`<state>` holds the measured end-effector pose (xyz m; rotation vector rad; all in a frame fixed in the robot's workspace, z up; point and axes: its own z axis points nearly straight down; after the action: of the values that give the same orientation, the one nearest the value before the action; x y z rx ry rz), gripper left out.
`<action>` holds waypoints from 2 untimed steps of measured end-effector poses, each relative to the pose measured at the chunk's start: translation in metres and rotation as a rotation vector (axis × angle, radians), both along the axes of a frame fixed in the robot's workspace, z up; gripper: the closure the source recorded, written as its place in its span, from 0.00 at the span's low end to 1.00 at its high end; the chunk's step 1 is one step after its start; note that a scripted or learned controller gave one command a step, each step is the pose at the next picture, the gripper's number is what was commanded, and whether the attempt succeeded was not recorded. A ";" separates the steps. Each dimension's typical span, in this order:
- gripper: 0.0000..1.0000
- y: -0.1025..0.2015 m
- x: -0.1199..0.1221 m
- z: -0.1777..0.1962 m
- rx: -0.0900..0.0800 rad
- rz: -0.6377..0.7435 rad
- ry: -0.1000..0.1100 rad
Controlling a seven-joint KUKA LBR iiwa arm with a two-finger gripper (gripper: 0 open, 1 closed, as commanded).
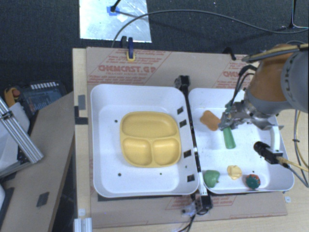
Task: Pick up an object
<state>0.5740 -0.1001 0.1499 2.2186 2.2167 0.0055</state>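
Green cylinder (229,138), smooth plastic look, short stick shape, sits mid right bin (277,178), slightly toward that bin's far edge, tilted a bit off vertical in the view. Its top end meets the gripper (227,124); the fingertips look closed down around that end, but the metal clutter there blurs it, so I can't tell for sure that it's pinched or how wide the fingers stand.

Just left of the gripper, touching or nearly so: orange piece (209,120), rounded, matte, roughly a flattened wedge, nearer the bin's left wall.

Along the right bin's near edge, three small items apart from each other: green lump (211,177) with a leafy outline at the near-left corner, pale yellow blob (234,171) soft-edged in the middle, and a round red-and-green ball-like item (252,181) toward the near-right corner.

Arm (280,81): grey shell, glossy orange band, cables looping at the wrist, coming in over the right bin's far-right corner. Black cylindrical part with a cable hangs over the right wall.

Left bin (104,129): glossy white, rounded corners, shallow. Centred in it a yellow plastic tray (149,138), three compartments, one wide at the far side, two smaller at the near side, rounded rim.

Both bins rest on a cardboard-brown board (145,64) with red print.
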 end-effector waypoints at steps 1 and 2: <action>1.00 0.000 0.003 0.065 0.000 0.005 -0.002; 1.00 0.000 0.004 0.079 0.001 0.005 0.002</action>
<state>0.5777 -0.1000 0.2286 2.2148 2.2237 0.0037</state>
